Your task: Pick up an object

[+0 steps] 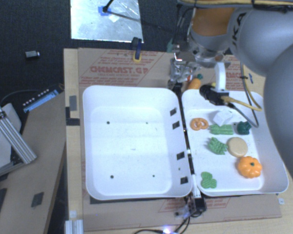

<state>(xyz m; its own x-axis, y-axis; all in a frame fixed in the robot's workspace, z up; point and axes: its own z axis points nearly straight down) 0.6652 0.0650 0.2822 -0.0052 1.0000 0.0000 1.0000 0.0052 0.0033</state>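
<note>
Claw: the gripper (178,74) hangs at the far rim where the two bins meet; metal parts blurred, so I cannot tell how it is set, and nothing is seen in it.
Arm: grey, orange band (219,4) above the wrist, reaching in from the right over the right bin.
Right bin (273,179): holds all the objects. Orange piece (194,84) at the far edge, just beside the claw. Pretzel (199,124) near the dividing rim. White crumpled piece (223,117), long green piece (221,129), dark green piece (243,127) in a row. Leafy green piece (216,146) touching the tan round (237,146). Pumpkin (249,166) nearer the front. Small green piece (208,180) at the front corner.
Left bin (132,140): white floor with a few dark specks.
Surface: cardboard sheet (112,67) with red print under both bins; yellow and blue clamp (136,50) on its far edge.
Room: dark floor, shiny metal plate (105,13) beyond the bench, aluminium rail (10,135) at left.
</note>
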